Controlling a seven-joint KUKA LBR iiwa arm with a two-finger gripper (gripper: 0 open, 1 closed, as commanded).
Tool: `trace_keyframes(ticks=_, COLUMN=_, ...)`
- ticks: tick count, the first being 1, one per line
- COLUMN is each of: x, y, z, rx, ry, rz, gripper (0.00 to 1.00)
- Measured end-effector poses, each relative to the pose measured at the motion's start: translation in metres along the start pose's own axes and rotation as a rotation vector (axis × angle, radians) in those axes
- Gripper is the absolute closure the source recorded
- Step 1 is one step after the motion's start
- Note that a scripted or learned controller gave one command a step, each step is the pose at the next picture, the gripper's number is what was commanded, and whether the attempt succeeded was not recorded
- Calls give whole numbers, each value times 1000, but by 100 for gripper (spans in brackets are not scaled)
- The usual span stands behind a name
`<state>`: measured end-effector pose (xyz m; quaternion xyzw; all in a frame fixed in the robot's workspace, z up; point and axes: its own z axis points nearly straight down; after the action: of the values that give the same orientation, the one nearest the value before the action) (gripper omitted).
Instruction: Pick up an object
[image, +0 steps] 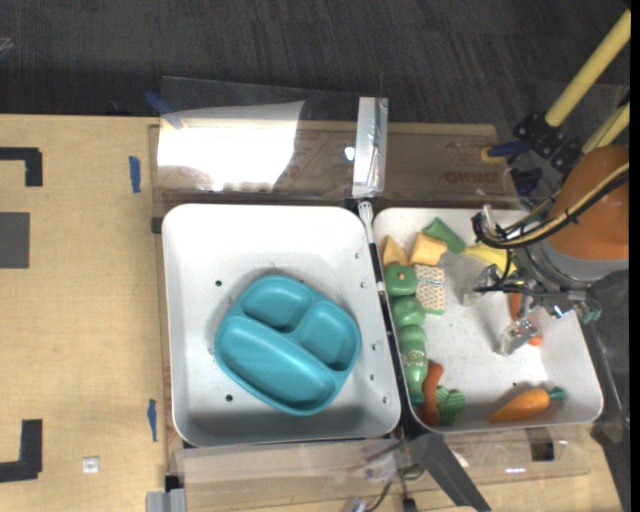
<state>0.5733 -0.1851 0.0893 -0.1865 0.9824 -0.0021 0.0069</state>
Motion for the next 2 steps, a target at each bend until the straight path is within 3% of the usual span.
trace_keyframes(ticks=1, x=-12, y=-44, z=2, rx=-4, ry=2, rz=-79, gripper=0)
trace_keyframes(ticks=2, x=10, y=-36, z=1, rx=-3, ry=5, rz=-152, gripper=0)
